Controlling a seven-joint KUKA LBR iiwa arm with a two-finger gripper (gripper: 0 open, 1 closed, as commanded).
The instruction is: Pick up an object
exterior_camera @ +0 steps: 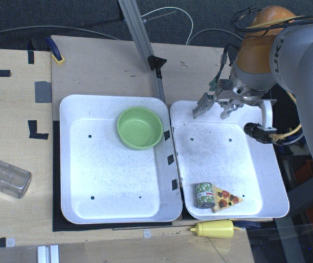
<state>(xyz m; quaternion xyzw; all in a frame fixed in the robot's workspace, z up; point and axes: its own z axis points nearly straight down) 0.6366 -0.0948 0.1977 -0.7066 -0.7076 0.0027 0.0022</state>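
So the stuff up for grabs: there's a green bowl (140, 127) sitting upright in the left bin (80, 163), up near its back right corner, pale lime green, round, nothing in it that I can see. Over in the right bin (266, 163), near the front edge, there's a small green can (204, 194) lying on its side with a toy pizza slice (226, 198) touching it on the right, yellow with red dots.

The gripper (215, 107) hangs over the back edge of the right bin, well apart from the can and pizza and also off to the side of the bowl. The jaws look spread apart, two grey fingers splayed out, with nothing between them.

Other bits around: a yellow bottle (215, 229) lies on the surface just in front of the right bin, a clear plastic cylinder (2, 175) lies off to the left on the surface, and a grey metal pole (137, 26) slants down to the gap between the bins at the back. Nothing sits directly on top of the bowl, can or pizza.
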